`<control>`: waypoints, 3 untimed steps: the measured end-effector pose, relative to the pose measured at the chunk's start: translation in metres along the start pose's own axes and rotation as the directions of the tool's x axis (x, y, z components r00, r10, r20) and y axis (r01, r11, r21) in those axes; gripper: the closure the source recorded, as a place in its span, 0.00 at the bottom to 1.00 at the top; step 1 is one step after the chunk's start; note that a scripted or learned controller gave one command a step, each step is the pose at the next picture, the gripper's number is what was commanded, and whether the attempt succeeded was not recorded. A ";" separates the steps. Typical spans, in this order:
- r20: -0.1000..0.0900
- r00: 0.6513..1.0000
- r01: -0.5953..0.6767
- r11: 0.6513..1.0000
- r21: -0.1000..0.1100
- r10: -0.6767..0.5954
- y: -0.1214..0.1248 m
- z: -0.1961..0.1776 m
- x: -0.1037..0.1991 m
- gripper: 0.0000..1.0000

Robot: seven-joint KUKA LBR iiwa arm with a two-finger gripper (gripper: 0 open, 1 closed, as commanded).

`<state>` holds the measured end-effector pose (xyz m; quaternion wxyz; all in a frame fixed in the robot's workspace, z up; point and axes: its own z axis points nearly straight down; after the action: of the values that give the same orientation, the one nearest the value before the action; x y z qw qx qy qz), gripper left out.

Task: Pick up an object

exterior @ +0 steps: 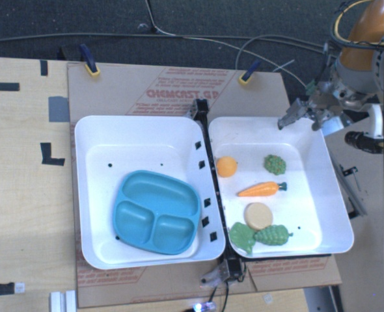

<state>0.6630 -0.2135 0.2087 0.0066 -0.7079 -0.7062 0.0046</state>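
The right bin [322, 174] holds several toy foods: an orange ball [226, 166], a green broccoli head [275, 164], an orange carrot [260, 189], a tan round disc [258, 215], a green leafy piece [241, 236] and a green knobbly piece [273, 235]. My gripper [301, 117] hangs over the bin's far right corner, above and to the right of the broccoli. Its two dark fingers are spread, with nothing between them.
The left bin [91, 174] holds a blue divided tray [157, 212]. Black clips run along the seam between the bins [205, 174]. Cables loop across the dark mat behind the bench. The arm's orange band [366, 25] is at the top right.
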 end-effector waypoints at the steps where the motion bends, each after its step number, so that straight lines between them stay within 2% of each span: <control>1: 0.003 1.000 0.003 1.000 -0.015 -0.003 0.003 -0.010 0.001 0.00; 3: 0.004 1.000 0.004 1.000 -0.010 -0.004 -0.008 0.092 0.017 0.00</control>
<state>0.6538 -0.1966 0.1169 0.0018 -0.7066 -0.7076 0.0023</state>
